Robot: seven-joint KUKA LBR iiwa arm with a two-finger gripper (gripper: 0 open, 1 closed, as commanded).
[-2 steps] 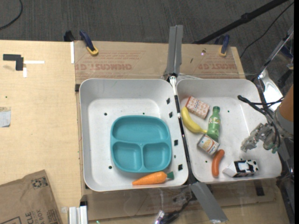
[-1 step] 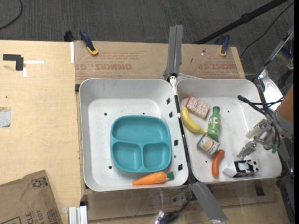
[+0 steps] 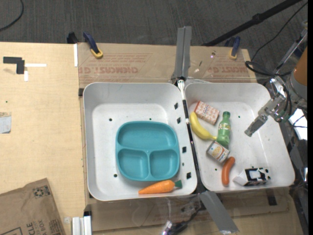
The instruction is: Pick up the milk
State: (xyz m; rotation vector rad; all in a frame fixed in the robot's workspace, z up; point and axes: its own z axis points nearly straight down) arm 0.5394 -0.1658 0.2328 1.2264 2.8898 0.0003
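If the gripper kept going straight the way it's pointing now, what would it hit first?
Probably the bare floor of the right bin: the gripper slants down-left toward the green bottle, though its height is unclear. The milk carton lies off that line.

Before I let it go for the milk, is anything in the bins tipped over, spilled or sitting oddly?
The milk carton lies on its side in the right bin's near right corner, beside the sausage. The green bottle also lies flat, against the banana. No spill is visible. The gripper hangs above the bin's right side, apart from the carton.
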